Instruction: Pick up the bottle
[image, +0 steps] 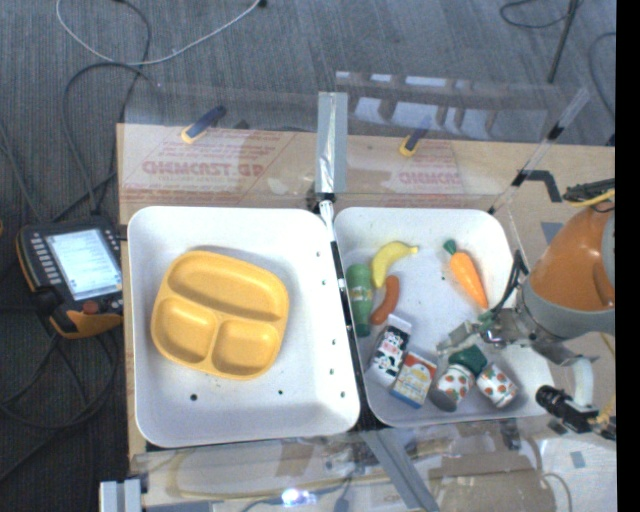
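Closest to me, along the front of the right bin (428, 305), lay what I took for the bottle (452, 386), dark-capped, between a carton (412, 381) and a can (497, 385). Just behind its cap hung the gripper (478, 335). Open or closed, I couldn't tell, since the wrist hid it. It looked like the approach step, with a descent squarely over the bottle needed next. Farther back lay a carrot (467, 277).

A pale wooden tabletop (250, 165) fills the frame's middle, carrying two shallow white bins side by side, the left bin (145, 400) and the right bin (500, 235), touching along the centre.
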